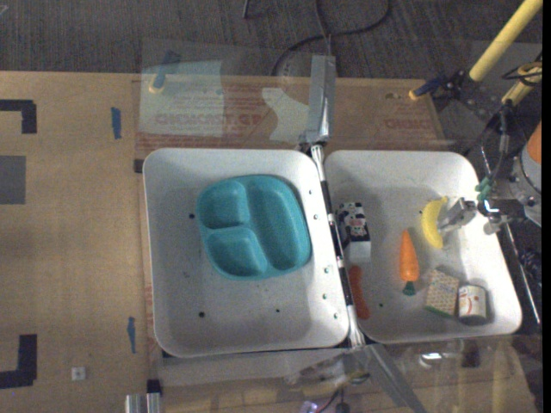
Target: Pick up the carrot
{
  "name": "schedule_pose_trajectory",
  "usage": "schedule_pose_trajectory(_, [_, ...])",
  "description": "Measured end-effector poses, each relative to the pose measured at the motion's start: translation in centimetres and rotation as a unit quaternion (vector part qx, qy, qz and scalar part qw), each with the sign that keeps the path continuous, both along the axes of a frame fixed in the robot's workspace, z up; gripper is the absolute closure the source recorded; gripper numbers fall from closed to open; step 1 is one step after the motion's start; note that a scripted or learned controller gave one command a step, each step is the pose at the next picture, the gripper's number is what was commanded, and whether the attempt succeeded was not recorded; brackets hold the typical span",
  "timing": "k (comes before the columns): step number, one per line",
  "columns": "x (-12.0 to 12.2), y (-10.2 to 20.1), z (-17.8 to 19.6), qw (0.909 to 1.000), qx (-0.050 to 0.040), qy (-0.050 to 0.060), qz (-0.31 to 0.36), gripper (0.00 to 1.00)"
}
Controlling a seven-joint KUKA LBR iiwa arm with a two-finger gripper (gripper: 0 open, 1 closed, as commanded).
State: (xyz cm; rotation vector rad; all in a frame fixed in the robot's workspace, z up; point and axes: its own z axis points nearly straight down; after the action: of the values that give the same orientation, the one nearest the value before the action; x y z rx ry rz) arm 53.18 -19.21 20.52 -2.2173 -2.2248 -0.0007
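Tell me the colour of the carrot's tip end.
The carrot is orange with a dark green end nearest the bin's front, seen in the camera view.

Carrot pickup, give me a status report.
Gripper over right bin, by the banana. Carrot lying free on bin floor, not gripped. Banana close beside it; box and can nearby.

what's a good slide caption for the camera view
Pincer over the banana in the right bin, carrot lying beside it, teal tray in the left bin.
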Motion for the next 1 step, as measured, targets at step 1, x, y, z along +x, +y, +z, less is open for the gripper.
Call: schedule_pose_trajectory(1, [0.23,4.35,-11.69,0.9962,-0.0018,-0.005,0.087,0.0])
